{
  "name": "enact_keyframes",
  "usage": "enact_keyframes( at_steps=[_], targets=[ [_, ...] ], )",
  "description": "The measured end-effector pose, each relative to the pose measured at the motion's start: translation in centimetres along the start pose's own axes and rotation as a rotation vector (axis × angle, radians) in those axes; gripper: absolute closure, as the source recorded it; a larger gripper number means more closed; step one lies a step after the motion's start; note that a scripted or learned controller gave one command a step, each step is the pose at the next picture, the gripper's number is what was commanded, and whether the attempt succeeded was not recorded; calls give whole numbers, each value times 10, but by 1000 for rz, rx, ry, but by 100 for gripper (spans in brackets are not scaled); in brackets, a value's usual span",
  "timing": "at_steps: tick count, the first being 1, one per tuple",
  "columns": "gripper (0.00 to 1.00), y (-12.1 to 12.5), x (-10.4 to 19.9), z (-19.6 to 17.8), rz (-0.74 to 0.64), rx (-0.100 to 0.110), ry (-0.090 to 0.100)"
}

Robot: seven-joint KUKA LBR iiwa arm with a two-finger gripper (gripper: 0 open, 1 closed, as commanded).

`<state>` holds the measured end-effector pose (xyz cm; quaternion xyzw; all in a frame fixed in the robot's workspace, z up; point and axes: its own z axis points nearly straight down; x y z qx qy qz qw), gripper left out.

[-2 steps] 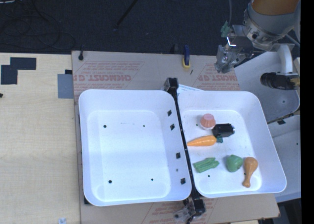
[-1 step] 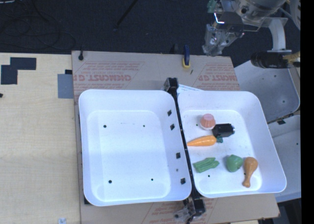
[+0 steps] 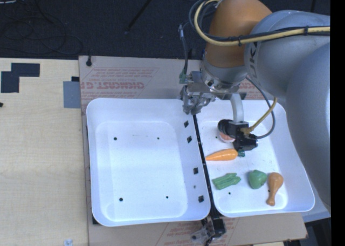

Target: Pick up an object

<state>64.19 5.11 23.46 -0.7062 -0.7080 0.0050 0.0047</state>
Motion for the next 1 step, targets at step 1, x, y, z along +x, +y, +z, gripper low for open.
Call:
enact_keyframes(
  at_steps=[1],
  targets=[
    [100,-37,-19,-104,6,-17,0]
  ],
)
